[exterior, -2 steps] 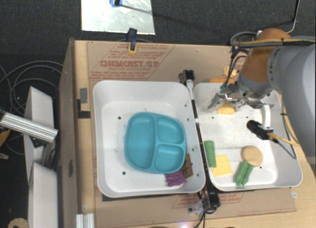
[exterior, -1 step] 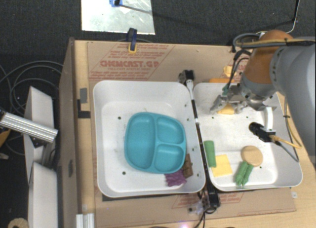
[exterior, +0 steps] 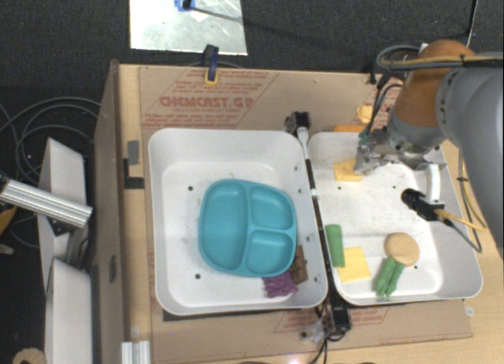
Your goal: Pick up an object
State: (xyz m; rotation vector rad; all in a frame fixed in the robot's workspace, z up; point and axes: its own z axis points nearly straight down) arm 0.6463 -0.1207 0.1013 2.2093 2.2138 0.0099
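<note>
My gripper point(exterior: 367, 161) is down in the back left part of the right bin point(exterior: 441, 287). It stands at the right edge of a small yellow wedge point(exterior: 345, 172) lying on the bin floor; I cannot tell whether it touches the wedge. Nearer the front of this bin lie a green cylinder point(exterior: 335, 244), a flat yellow square point(exterior: 353, 264), a tan round piece point(exterior: 402, 248) and a green lobed piece point(exterior: 387, 277).
The left bin point(exterior: 169, 221) holds a teal divided plate point(exterior: 247, 227), with a purple piece point(exterior: 278, 285) and a brown piece point(exterior: 300, 268) at its front right. An orange bit point(exterior: 346, 128) and a yellow bit point(exterior: 364, 112) lie behind the right bin.
</note>
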